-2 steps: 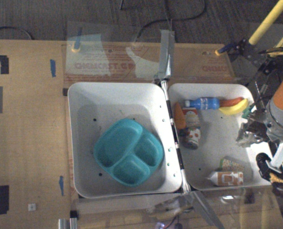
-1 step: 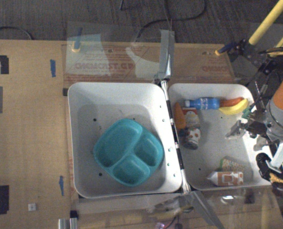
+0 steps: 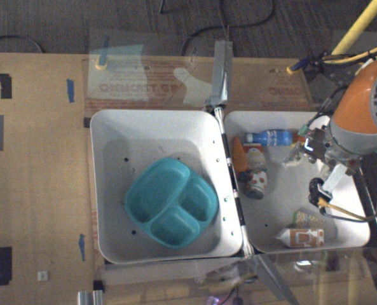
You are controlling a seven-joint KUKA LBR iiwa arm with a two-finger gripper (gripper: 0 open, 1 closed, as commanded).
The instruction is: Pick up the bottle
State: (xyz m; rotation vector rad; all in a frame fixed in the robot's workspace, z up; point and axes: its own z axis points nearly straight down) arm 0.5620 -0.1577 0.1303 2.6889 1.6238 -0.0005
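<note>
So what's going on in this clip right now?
A single robot arm reaches in over the right bin, with its gripper close to the blue bottle. The bottle lies on its side by the bin's far wall and is not lifted yet. The same bin holds an orange item, a patterned cup and a small carton. A teal divided plate sits in the left bin.

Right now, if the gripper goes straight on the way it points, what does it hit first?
Probably the bottle, lying just ahead of the gripper in the right bin; depth is unclear.
</note>
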